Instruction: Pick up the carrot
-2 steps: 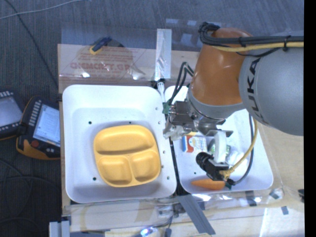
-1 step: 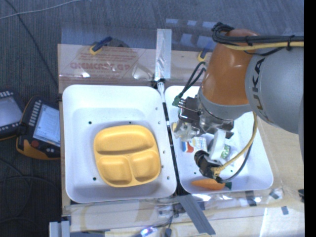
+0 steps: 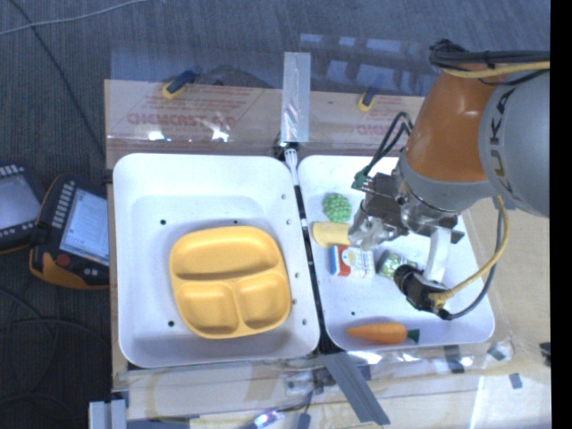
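In the camera view I see the carrot (image 3: 379,332) lying flat on the floor of the right bin (image 3: 474,324), in the lower middle-right of the frame, close to the bin's lower wall, with its orange body pointing left and a small green end at the right. The gripper (image 3: 366,233) is higher in the frame, above the middle of the same bin, near a yellow piece (image 3: 329,233), a small white and red carton (image 3: 352,261) and a green round item (image 3: 336,206); it is well apart from the carrot. How wide the tool stands, I cannot tell, and I see nothing held in it. I judge the carrot is a toy of plastic: light, stiff, with a smooth and maybe slippery skin, and its tapered shape can squeeze out of a grip near the thin tip. I would take it across the thick middle part, with the closing direction crosswise to its length. The near wall leaves little room there, so I would come down straight from above. In the left bin (image 3: 134,266) lies a yellow divided tray (image 3: 231,280), which plays no part.
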`<control>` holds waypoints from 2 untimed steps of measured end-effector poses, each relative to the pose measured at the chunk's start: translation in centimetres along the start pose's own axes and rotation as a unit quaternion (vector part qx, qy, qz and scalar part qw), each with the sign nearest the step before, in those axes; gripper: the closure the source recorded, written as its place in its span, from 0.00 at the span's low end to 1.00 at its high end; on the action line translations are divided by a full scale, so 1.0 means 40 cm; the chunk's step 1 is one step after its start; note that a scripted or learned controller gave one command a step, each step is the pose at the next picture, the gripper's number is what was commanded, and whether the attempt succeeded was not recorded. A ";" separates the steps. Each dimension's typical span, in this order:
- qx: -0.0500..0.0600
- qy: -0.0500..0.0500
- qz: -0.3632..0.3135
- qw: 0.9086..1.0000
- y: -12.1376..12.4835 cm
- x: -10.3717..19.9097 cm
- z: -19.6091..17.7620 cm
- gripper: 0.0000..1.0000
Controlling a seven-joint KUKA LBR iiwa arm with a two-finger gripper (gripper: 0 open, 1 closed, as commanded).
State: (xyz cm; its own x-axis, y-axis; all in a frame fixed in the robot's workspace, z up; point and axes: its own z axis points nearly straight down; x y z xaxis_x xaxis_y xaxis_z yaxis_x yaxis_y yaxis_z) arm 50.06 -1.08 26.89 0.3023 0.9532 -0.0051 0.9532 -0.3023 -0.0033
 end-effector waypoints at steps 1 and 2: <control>0.001 0.001 0.128 0.992 -0.081 0.114 0.013 1.00; 0.000 0.000 0.264 0.964 -0.109 0.200 -0.019 1.00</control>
State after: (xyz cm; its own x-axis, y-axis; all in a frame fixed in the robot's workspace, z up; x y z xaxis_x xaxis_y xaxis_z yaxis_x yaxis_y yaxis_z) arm 48.30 7.86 27.61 0.7459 0.6660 -0.0065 0.6660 -0.7459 -0.0010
